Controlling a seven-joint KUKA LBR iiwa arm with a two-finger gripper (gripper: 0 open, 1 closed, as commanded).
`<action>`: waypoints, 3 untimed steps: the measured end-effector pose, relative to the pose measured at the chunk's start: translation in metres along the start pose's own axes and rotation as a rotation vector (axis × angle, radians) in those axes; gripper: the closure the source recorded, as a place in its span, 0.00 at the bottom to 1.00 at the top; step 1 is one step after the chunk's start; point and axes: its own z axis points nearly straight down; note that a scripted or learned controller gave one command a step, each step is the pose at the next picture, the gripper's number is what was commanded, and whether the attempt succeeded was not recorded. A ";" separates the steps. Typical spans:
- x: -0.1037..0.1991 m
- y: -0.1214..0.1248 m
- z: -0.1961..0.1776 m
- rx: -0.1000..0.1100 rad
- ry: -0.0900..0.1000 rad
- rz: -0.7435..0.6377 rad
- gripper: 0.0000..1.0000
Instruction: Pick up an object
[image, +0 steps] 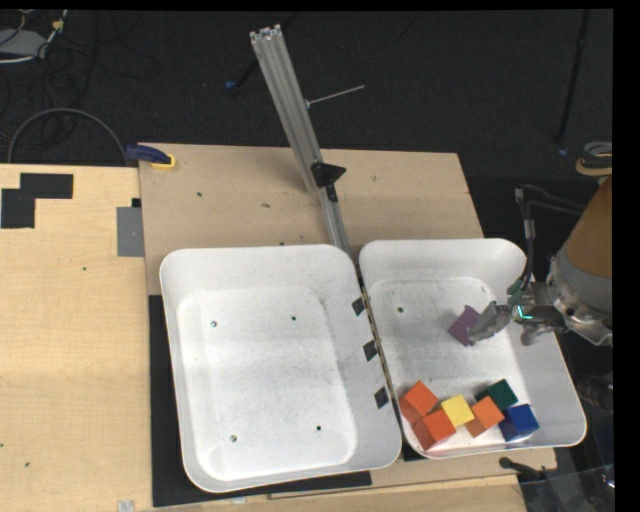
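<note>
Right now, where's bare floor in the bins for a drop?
The left bin floor is bare wall to wall. In the right bin, the back-left part is free, between the divider and the purple block. Crowded: the gripper at that block, and the front edge with the block cluster.

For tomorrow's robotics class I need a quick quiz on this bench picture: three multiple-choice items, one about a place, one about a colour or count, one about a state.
1. Where do the clustered blocks lie?
A. Left bin
B. Right bin, near corner
C. On the wooden bench

2. What colour is the block nearest the gripper?
A. Purple
B. Yellow
C. Green

3. How does the purple block sit?
A. Stacked on the cluster
B. Outside both bins
C. Apart from the cluster, at the fingers

Key: 1 B, the cluster fills the right bin corner. 2 A, the purple block is by the gripper. 3 C, bare floor separates it from the cluster.
</note>
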 end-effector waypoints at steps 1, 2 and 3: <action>0.000 0.000 0.000 0.000 0.000 0.001 0.00; 0.000 0.000 -0.010 -0.001 0.000 0.002 1.00; 0.000 0.000 -0.009 0.000 0.000 0.002 0.00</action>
